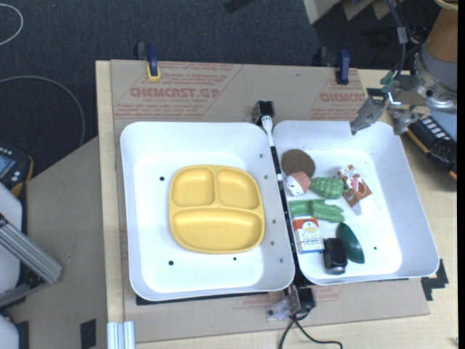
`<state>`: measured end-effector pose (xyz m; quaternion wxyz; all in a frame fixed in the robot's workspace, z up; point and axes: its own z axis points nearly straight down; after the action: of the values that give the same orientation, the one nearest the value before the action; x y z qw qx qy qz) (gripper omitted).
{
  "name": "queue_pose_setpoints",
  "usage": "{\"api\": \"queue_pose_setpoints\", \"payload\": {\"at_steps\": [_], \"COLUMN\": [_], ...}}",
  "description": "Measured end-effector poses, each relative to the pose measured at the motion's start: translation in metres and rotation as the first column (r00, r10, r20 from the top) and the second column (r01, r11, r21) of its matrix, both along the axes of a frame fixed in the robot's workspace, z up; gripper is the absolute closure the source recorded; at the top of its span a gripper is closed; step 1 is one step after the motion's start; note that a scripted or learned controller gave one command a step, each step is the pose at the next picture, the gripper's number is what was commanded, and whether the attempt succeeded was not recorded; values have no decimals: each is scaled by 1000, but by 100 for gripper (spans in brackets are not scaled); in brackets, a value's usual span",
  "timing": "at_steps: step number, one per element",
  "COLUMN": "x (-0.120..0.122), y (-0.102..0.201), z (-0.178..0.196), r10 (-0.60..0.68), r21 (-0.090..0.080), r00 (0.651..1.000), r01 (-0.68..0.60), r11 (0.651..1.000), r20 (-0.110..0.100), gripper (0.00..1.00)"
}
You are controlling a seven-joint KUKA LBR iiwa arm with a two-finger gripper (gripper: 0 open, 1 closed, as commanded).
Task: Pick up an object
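Note:
The right bin (407, 217) holds a cluster of small items: a brown disc (298, 162), a white and red piece (296, 185), a bumpy green toy (328, 187), a red and white packet (354, 185), a long green piece (317, 210), a small white carton (309, 235), a black object (334, 256) and a dark green leaf shape (352, 243). My gripper (381, 119) hangs over the far right corner of this bin, well above and behind the items. It is open, with nothing between its fingers (362, 120).
The left bin (138, 195) carries a yellow divided plate (216, 209) at its middle. Blue clamps (152, 58) (341, 67) pin the cardboard base at the back edge. Cables and equipment crowd the far right.

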<state>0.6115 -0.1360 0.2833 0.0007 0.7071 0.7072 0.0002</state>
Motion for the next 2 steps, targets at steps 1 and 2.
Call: {"api": "queue_pose_setpoints", "payload": {"at_steps": [1,2], "x": [1,-5], "y": [0,174], "z": [11,-1], "r10": [1,17], "r21": [-1,7], "r00": [1000,1000], "r01": [-1,-17], "r11": [1000,1000], "r20": [4,-4], "gripper": [100,100]}}
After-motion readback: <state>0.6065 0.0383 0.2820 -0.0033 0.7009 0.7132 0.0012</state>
